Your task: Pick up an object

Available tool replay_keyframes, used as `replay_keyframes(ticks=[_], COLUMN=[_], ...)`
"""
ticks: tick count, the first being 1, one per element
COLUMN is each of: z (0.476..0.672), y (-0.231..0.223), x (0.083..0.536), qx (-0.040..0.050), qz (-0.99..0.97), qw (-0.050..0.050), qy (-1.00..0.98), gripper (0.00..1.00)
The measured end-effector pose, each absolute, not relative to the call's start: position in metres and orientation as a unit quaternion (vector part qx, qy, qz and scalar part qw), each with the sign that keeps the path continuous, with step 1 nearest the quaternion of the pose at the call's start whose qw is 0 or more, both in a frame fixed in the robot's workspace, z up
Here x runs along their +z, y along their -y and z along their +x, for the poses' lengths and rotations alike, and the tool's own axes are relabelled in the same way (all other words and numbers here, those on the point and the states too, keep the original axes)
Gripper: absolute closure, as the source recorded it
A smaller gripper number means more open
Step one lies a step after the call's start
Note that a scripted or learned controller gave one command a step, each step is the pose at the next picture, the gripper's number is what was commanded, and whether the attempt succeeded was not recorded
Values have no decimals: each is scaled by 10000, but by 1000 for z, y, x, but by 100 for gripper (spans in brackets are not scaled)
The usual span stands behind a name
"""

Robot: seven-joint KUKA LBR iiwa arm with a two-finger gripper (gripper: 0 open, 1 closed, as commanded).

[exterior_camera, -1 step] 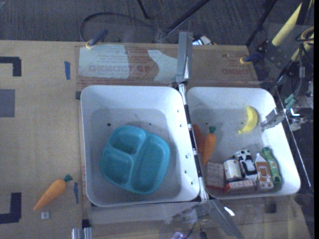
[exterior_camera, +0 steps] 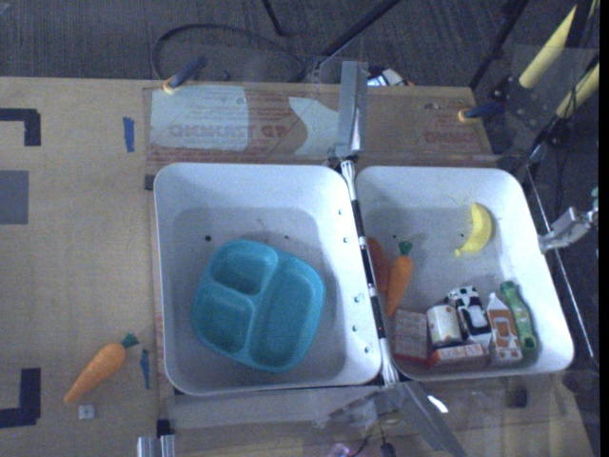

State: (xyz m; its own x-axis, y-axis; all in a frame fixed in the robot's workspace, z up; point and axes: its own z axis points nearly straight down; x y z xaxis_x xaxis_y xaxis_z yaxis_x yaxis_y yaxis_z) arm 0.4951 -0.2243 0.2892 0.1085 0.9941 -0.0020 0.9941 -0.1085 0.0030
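Here, banana (exterior_camera: pixel 475 228) lies apart near right bin (exterior_camera: pixel 433 181) wall.

Light falls evenly from above, soft and somewhat dim, with a cool bluish cast over the whole view. The two white bins (exterior_camera: pixel 247 184) are the brightest areas, yet their walls keep their shading and do not blow out. Shadows are faint: a pale one lies under the teal divided tray (exterior_camera: pixel 259 303), another beside the banana (exterior_camera: pixel 476 228). The clear plastic sheet (exterior_camera: pixel 243 122) at the desk's (exterior_camera: pixel 67 217) far edge gives a dull sheen. The picture is soft and grainy throughout; print on the small cartons (exterior_camera: pixel 461 327) is unreadable. The floor (exterior_camera: pixel 114 17) beyond the desk is dark.
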Motion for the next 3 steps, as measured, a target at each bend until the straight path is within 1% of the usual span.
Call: replay_keyframes(ticks=[1, 2, 3], z=[505, 506, 567], y=[196, 197, 202], x=[102, 112, 91], qx=[2, 7, 36], qz=[7556, 7570, 7803], qw=[3, 19, 68], qy=[-6551, -6534, -6254], gripper=[0, 100, 100])
